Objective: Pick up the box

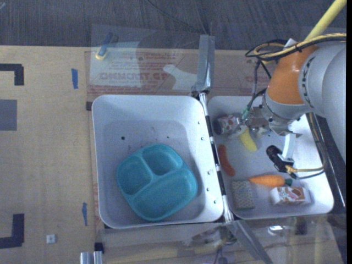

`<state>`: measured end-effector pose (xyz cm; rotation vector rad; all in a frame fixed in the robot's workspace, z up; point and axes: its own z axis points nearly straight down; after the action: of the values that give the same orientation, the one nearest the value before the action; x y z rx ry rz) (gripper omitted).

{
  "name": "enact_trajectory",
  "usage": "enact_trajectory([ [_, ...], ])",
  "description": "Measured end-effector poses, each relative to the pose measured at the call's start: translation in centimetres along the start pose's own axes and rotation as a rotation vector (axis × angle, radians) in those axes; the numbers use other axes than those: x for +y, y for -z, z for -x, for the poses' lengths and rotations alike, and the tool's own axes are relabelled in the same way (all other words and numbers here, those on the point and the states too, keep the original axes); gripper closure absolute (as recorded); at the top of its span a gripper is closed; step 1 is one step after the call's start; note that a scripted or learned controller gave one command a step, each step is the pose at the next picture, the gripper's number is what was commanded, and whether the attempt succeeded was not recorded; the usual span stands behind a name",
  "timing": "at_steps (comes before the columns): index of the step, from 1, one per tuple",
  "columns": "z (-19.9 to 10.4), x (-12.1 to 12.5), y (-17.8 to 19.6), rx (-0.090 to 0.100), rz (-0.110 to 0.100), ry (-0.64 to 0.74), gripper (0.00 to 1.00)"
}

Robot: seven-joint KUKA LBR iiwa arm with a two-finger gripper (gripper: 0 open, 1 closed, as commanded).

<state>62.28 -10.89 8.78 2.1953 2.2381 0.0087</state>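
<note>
My arm's casing [330, 76] looks like smooth grey shell with a glossy orange band [289, 81]. Both bins [104, 147] are smooth white plastic with a faint sheen. The teal divided tray [157, 181] is matt plastic. The box [289, 195] looks like printed carton. The desk [44, 164] seems matt wood.

One camera sits high above the desk [44, 164] and looks down at a slant. It is far enough to see both white bins [104, 164] side by side.
</note>
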Motion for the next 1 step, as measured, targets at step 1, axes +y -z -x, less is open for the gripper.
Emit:
enact_trajectory([
  [1,0.08,3.28,-0.3,0.003,-0.068,-0.096,0.0],
])
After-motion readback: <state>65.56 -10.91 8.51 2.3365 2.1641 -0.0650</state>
